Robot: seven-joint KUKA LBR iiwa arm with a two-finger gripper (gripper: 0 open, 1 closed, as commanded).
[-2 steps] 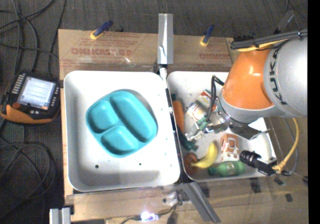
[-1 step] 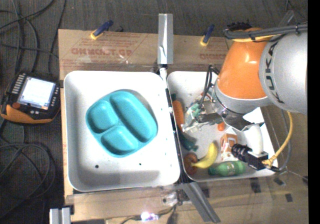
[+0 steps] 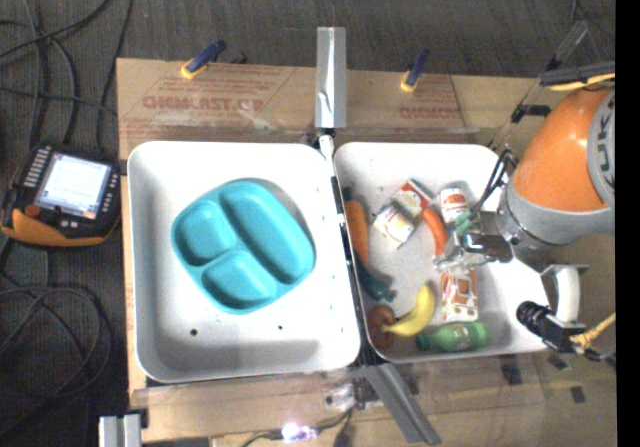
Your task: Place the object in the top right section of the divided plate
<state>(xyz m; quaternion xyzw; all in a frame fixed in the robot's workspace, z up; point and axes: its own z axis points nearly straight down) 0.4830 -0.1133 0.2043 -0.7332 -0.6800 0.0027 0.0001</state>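
The arm hangs over the right bin (image 3: 490, 160), and the end effector (image 3: 468, 243) sits low among the clutter there; whether it is open, closed or gripping anything I cannot tell, because the wrist hides its tips. The step in hand looks like the pick, and nothing yet lies on the divided plate (image 3: 243, 243) in the left bin (image 3: 150, 265). Which object the program is after cannot be read for certain, but the likeliest candidates lie right under the tool: an orange-red chilli-like piece (image 3: 433, 225) touching it at about ten o'clock, a small can (image 3: 455, 203) just beyond at eleven, and a flat printed packet (image 3: 458, 293) just beside it at six. To do this well, the descent should settle on a single item with the jaws straddling its narrow width, since the three crowd one another and a loose closure could pinch two or nudge one aside. A straight lift clear of the bin wall between the two bins should follow before any sideways travel. The banana (image 3: 418, 312) and green bottle (image 3: 455, 337) lie near at seven and six o'clock, the carrot (image 3: 357, 230) well apart at nine. From the tool the plate lies well apart at nine o'clock, its top right section (image 3: 268, 225) being the long compartment on the side nearest the divider.
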